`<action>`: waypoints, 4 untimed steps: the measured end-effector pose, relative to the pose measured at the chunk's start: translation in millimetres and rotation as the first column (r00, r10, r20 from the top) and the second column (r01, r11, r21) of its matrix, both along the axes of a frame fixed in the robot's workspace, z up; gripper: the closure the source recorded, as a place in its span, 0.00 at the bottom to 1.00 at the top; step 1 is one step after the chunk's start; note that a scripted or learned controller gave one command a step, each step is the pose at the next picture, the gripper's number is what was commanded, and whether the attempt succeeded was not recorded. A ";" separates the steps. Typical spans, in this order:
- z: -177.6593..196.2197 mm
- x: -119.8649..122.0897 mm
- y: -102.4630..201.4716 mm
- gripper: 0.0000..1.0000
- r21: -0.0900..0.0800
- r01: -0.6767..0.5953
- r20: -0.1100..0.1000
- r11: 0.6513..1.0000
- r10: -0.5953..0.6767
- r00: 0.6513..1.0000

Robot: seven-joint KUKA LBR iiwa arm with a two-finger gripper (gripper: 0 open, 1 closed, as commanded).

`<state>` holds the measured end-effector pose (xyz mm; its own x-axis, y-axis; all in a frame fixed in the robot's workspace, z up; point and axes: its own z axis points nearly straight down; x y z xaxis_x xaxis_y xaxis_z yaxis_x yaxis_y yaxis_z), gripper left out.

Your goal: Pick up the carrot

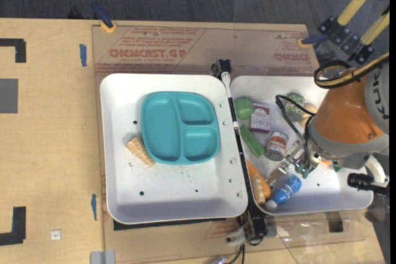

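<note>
Lying at the near left edge of the right bin [322, 198], the carrot [260, 183] is touching a blue bottle [286, 189]. The gripper [299, 162] is hovering just right of it; I cannot tell its state.

A teal divided plate [180, 128] and a waffle cone [140, 152] lie touching in the left bin [117, 188].

Below me the desk [43, 151] is pale wood, with a brown printed cardboard sheet [198, 49] laid flat across its far part. Two shallow white bins rest on that sheet side by side, touching: the left bin [120, 195] and the right bin [328, 191]. Black tape marks [15, 49] sit along the desk's left side.
</note>
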<state>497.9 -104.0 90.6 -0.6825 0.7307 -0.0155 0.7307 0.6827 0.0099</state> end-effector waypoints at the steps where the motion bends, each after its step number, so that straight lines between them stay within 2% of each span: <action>1: 96.3 -4.3 75.1 0.00 0.006 -0.004 -0.009 1.000 0.004 1.000; 2: 93.9 -17.4 92.1 0.00 0.005 -0.056 -0.017 0.998 0.056 0.998; 3: 94.0 -17.3 111.9 0.00 0.005 -0.424 -0.016 0.906 0.424 0.906; 4: 94.1 -17.4 51.2 0.00 0.001 -0.388 -0.015 0.922 0.388 0.922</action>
<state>480.5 -52.7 184.8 -0.9126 0.4089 -0.0044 0.4089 0.9126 0.0001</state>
